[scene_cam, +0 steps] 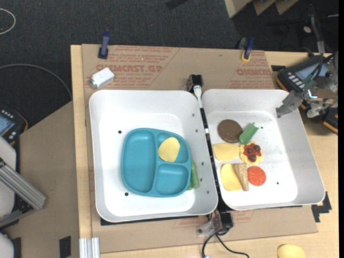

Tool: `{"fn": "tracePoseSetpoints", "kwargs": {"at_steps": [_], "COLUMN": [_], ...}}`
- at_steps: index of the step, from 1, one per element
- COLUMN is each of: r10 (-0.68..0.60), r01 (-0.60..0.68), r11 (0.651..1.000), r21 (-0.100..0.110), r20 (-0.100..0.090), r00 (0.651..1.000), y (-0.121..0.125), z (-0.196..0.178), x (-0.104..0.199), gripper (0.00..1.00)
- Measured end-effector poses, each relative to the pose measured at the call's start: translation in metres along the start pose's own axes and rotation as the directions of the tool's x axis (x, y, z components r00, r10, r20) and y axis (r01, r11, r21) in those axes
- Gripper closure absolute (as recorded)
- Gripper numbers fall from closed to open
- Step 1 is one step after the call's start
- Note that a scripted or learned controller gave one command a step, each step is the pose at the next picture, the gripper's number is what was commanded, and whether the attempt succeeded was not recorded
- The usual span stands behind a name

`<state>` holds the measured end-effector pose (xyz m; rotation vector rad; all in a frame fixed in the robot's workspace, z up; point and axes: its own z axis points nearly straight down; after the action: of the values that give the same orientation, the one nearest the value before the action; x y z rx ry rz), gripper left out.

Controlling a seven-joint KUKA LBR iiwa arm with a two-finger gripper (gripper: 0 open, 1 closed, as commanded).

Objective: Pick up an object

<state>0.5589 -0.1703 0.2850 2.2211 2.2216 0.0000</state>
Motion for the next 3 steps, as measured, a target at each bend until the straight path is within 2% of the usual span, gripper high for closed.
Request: {"fn": "tracePoseSetpoints", "kwargs": {"at_steps": [1,2,3], "r10": [0.002,-0.008,0.002], "r01": [-0.002,0.008,-0.002], "r11": [1.0,1.0,1.0], "r21": [-0.003,0.009,0.007], "r20": [0.004,-0.007,-0.004], "r00": [1.0,1.0,1.0], "y": [0.047,0.016,-0.051], "z": [0.056,0.107,0.204], "x": [-0.057,0.049,0.07], "gripper": [0.0,0.0,0.0]}}
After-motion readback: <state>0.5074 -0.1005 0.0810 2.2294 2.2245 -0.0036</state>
